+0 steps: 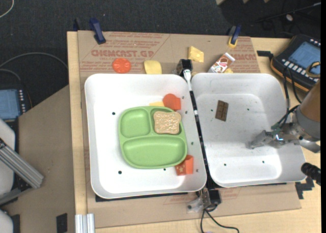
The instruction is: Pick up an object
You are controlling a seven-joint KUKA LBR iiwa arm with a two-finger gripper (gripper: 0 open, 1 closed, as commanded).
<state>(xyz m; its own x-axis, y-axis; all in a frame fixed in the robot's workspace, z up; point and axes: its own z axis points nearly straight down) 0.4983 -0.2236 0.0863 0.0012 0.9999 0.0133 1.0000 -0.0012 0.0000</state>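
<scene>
A small brown rectangular piece [221, 110] lies flat in the right bin [239, 171], toward its upper left. My gripper [261, 141] hangs low over the right half of that bin, to the lower right of the brown piece and apart from it. Nothing shows in its grasp. In the left bin [99, 125] sits a green divided plate [147, 150] with a tan toast-like piece [167, 122] in its upper right compartment. An orange-red object [172, 102] rests just above the plate, and an orange block [185, 165] lies at its lower right corner.
Behind the bins on the cardboard lie an orange disc [121, 65], two yellow pieces [152, 67] [195, 53], a black item [184, 66] and a red-and-white packet [221, 64]. Blue clamps [97, 31] [234, 36] grip the board's far edge. A handheld screen unit [300, 59] sits at far right.
</scene>
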